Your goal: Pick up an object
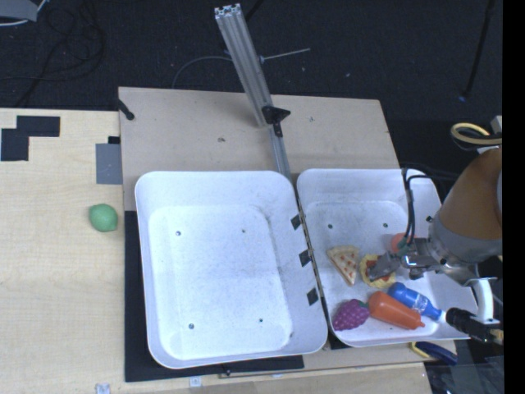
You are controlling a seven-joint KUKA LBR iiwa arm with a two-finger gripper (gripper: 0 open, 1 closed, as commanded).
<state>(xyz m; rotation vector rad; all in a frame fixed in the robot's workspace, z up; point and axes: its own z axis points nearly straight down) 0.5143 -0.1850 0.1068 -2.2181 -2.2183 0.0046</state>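
The right bin (361, 191) holds several toys. A tan pizza-like wedge (344, 263) lies near its middle. A purple grape bunch (350, 313), an orange carrot (394, 310) and a blue bottle (414, 300) lie along the front edge. My gripper (387, 267) reaches in from the right and hangs low over a small yellow and red toy (376, 271), just right of the wedge. A red piece (398, 240) shows behind the gripper. The arm's wrist hides whatever lies under it.
The left bin (213, 261) sits beside the right one, and black clips (305, 257) join the two at the shared wall. A green ball (103, 217) rests on the bench to the far left. A metal bar (246, 56) slants up behind the bins.
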